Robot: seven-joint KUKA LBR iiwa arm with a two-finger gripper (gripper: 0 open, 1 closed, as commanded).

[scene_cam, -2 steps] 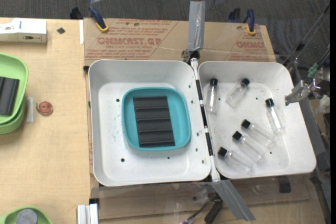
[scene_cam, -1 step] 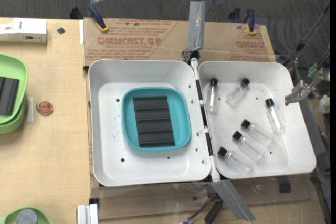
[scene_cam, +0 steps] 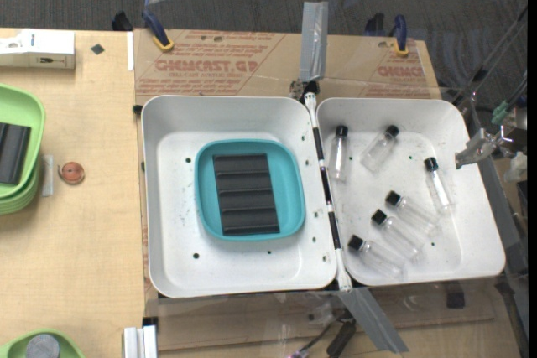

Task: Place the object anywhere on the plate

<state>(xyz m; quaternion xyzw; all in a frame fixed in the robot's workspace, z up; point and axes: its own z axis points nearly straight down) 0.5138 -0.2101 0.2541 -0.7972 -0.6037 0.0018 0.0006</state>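
White bins [scene_cam: 159, 180], vials [scene_cam: 403, 218] in right bin, teal plate [scene_cam: 205, 205] left

Sitting side by side: left bin [scene_cam: 159, 205] holding a plate [scene_cam: 289, 180] bearing a ridged insert [scene_cam: 245, 194]; right bin [scene_cam: 470, 205] holding six vials [scene_cam: 403, 210] lying scattered, one [scene_cam: 338, 151] resting near the dividing wall.

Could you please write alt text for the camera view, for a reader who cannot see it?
Two shallow white bins sit side by side on a bench: the left bin holds a teal plate with a dark ribbed insert, the right bin holds six clear vials with black caps, scattered. Cardboard lies behind the bins.
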